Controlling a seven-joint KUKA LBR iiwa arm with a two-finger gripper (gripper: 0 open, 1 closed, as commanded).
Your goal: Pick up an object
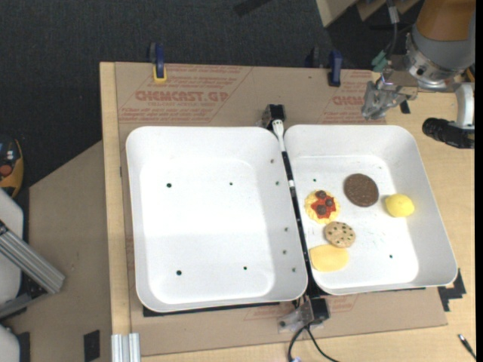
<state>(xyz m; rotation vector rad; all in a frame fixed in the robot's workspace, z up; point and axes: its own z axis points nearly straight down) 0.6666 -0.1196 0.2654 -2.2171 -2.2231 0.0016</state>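
Observation:
The right bin (423, 164) holds several small toy foods: a brown round cookie (361, 189), a yellow lemon (399, 205), a small pizza with red topping (322, 205), a chocolate-chip cookie (339, 234) and a pale yellow disc (329, 258). My gripper (376, 107) hangs above the bench just beyond the right bin's far rim, well away from all of them. Nothing shows between its fingers.
The left bin (143, 202) sits beside the right one, with a black clip (275, 115) at the far end of the seam between them. Blue clamps (158, 57) (334, 66) hold the brown board at its far edge.

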